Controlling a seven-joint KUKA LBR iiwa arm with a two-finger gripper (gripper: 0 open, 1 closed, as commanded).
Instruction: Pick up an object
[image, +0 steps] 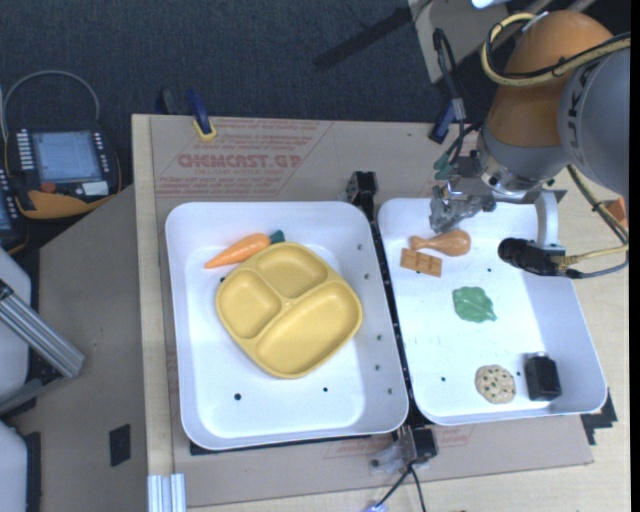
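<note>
Nearest the camera, in the right bin, a round cookie sat beside a small black block at the near end, just apart. Further up that bin lay a green leafy piece, alone in the middle. In the left bin a yellow divided plate took up the centre, tilted diagonally, three compartments, nothing in them. An orange carrot lay at the plate's far left rim, touching or almost touching it, green top pointing right. Back in the right bin, toward the far end, a brown waffle-like piece lay just beside a tan chicken drumstick, drumstick slightly farther back, the two close or touching. The gripper hung right over the drumstick's far side, the grey arm with its orange band coming in from the right. Fingers pointed down at the drumstick, but how far apart they were could not be told, nor whether they had hold of anything. The drumstick looked to be lying on the bin floor. Beyond the bins, a blue-and-yellow clamp sat at the bench's far edge.
</note>
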